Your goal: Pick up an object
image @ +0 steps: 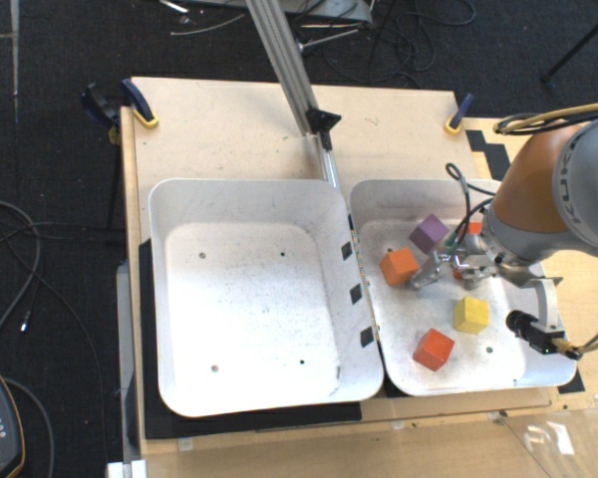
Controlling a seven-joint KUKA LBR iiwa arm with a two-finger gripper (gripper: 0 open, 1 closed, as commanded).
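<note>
Where the grey arm with its orange band (538, 182) reaches in from the right, its jaws (441, 267) hang low over the right-hand shallow white bin (379, 202), near the middle of that bin's floor. Whether the jaws are released or clenched cannot be told from this slanted view, since the metal parts at the tip blur together; no block can be seen between them.

Several small blocks lie in the right-hand bin. An orange cube (400, 266) sits just left of the jaws, so close that touching or apart cannot be judged. A purple cube (430, 233) lies just above the jaws, towards the bin's far wall. A yellow cube (470, 315) rests nearer the front, below and slightly right of the jaws, apart from them. A red-orange cube (434, 350) lies nearest the front wall, to the lower left of the yellow one and apart from it. A small patch of red or orange (474, 229) shows beside the wrist, mostly hidden by the arm, so its shape cannot be made out.

The left-hand shallow white bin (169, 267) stands beside the right one, their rims meeting along the middle. Both bins rest on a pale wooden bench (229, 127), with a slanted metal rail (284, 53) rising from its far side and dark cables (20, 257) lying on the black floor around it.
</note>
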